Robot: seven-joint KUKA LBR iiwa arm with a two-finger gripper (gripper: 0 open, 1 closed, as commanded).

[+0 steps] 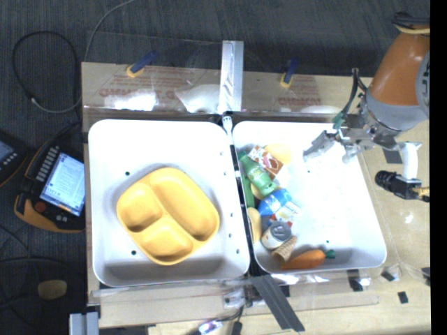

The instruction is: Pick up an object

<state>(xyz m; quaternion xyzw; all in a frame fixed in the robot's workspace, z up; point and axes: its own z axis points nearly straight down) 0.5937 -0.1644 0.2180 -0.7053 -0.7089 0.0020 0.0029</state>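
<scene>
Right bin [363, 208] holds a loose pile along its wall nearest the yellow tray [167, 215]: green bottle [257, 176], blue packet [276, 202], small can [276, 233], and an orange carrot toy [305, 259] lying apart at the near edge; left bin [105, 152] holds only that divided tray. Your gripper [334, 144] hangs over the right bin's far side, well away from the tray, fingers spread open, nothing between them. Judge the carrot light, stiff, slightly slick; take it across its thick middle.
</scene>
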